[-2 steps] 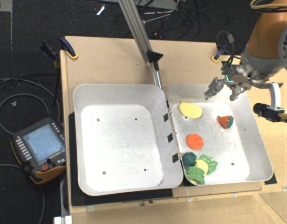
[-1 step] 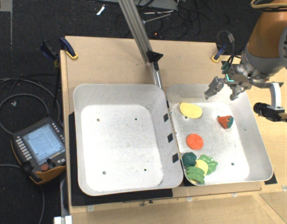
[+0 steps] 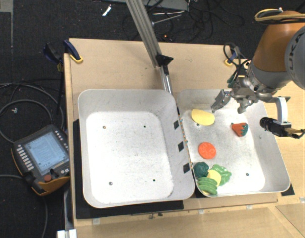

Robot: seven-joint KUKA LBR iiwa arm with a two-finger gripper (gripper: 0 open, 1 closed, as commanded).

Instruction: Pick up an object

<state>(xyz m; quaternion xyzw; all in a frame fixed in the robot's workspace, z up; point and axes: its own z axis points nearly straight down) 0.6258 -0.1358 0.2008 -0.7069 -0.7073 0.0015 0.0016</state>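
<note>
The tool (image 3: 230, 102) is seen hovering over the far part of the right bin (image 3: 271, 157), its two fingers spread apart with nothing held between them. Five objects are found in that bin: a yellow piece (image 3: 202, 117) just left of the tool, a red and green strawberry-like piece (image 3: 239, 129) just on its near side, an orange disc (image 3: 207, 150) nearer the middle, and a dark green piece (image 3: 201, 169) clustered with a light green piece (image 3: 216, 176) at the near left corner. The left bin (image 3: 127, 148) is set beside it on the surface (image 3: 118, 63), whose far part is crossed by a metal pole (image 3: 145, 29).
</note>
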